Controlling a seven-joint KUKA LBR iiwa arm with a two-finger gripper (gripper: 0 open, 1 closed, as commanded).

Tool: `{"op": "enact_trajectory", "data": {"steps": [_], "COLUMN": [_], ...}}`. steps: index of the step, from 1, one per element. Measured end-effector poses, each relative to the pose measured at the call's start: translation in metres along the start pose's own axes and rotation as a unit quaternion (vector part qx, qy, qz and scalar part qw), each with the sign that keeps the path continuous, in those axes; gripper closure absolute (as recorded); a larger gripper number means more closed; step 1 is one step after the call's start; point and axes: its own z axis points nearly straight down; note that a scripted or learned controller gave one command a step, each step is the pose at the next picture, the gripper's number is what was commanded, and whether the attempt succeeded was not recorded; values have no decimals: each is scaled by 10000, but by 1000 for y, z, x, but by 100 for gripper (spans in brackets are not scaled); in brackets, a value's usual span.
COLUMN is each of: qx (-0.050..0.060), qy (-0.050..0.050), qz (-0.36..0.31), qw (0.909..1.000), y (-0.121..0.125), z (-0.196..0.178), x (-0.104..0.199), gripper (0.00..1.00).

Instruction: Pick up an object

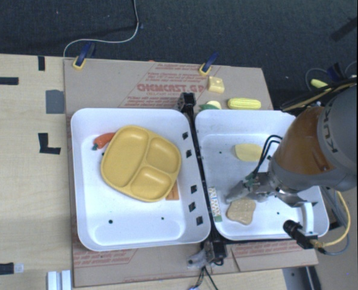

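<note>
Left bin (88,222): yellow tray (141,162) over orange pieces; right bin (224,122): yellow piece (247,152) far, tan piece (241,211) near, gripper (242,193) just above it, grip state cannot tell.

Left bin (82,162) crowded by yellow tray (141,163), free floor only along btm; right bin (227,121) mostly open.

arm (342,132): grey | orange wrist band | black cable

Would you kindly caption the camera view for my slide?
Grey KUKA arm's gripper hovers over a tan bread-like piece in the right white bin.
</note>
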Motion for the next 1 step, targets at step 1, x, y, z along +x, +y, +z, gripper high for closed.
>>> {"op": "enact_trajectory", "data": {"steps": [1], "qx": [-96], "qy": [-30], "qz": [-22], "qw": [9999], "y": [93], "z": [-110], "x": [-15], "gripper": [0]}}
